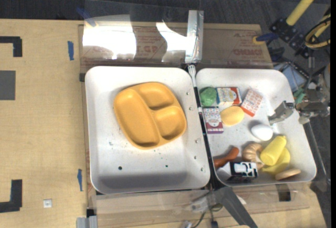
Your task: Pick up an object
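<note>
Though the little boxes [228, 96] in the right bin [300, 137] have red and white labels, the words are too small to read. The gripper [286, 111] hangs over the right side of that bin, just above and beside the white egg [261, 131], with the yellow bottle [274, 150] a bit lower. It holds nothing, and I cannot tell how wide it is.
</note>
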`<action>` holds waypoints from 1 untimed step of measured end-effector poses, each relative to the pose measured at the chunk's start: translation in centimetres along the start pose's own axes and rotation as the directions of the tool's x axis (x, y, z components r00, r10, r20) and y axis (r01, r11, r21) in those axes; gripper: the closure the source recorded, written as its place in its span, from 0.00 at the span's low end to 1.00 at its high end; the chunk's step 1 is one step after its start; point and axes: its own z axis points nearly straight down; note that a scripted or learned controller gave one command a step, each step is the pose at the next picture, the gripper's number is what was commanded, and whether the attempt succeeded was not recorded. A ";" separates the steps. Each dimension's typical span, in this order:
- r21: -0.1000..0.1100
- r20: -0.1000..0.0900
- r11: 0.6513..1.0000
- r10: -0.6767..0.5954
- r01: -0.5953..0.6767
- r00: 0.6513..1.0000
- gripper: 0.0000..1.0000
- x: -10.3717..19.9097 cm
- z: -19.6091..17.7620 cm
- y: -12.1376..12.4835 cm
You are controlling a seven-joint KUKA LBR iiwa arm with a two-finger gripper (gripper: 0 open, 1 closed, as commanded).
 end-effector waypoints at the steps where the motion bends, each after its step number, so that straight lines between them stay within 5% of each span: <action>1: 0.004 0.000 0.958 0.287 -0.287 0.958 0.00 3.6 8.4 3.0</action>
